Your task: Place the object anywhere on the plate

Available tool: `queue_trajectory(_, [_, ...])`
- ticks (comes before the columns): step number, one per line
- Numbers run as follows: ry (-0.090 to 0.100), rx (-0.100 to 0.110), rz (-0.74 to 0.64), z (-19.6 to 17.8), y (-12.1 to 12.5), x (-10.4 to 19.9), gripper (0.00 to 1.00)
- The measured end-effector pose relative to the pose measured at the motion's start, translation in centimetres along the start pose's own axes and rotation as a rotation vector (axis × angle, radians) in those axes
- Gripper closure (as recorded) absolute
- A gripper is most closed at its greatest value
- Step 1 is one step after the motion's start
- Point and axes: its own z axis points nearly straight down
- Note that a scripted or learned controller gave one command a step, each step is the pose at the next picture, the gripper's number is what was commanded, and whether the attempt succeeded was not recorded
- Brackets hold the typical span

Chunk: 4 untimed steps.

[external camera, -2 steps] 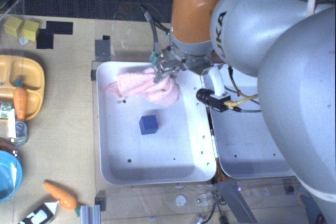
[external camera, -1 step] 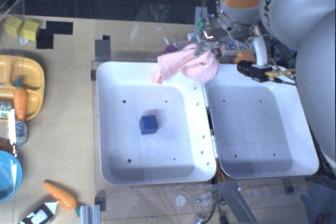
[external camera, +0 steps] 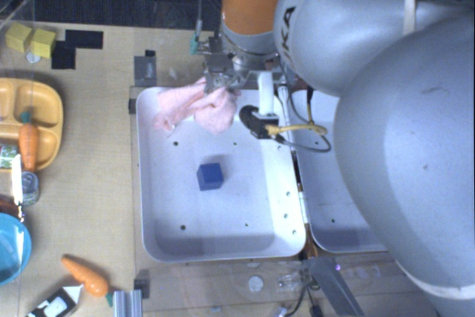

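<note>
White left bin (external camera: 159, 234) contains pink cloth (external camera: 194, 108) and blue cube (external camera: 210, 176).

We see the left bin's (external camera: 159, 234) floor open around the blue cube (external camera: 210, 176); a pink cloth (external camera: 194, 108) crowds its far edge, and the grey arm (external camera: 386, 85) hangs over the right bin (external camera: 334, 230).
</note>
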Motion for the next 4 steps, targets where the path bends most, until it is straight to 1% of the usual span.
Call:
queue_trajectory(1, [0.000,0.001,0.062,1.6,-3.7,3.2,1.00])
queue_trajectory(2, [0.004,-0.008,0.194,14.8,-4.7,4.3,1.00])
queue_trajectory(3, [0.000,-0.003,0.178,8.9,-2.4,-2.3,1.00])
queue_trajectory(4, [0.000,0.001,0.159,12.1,-4.1,3.8,1.00])
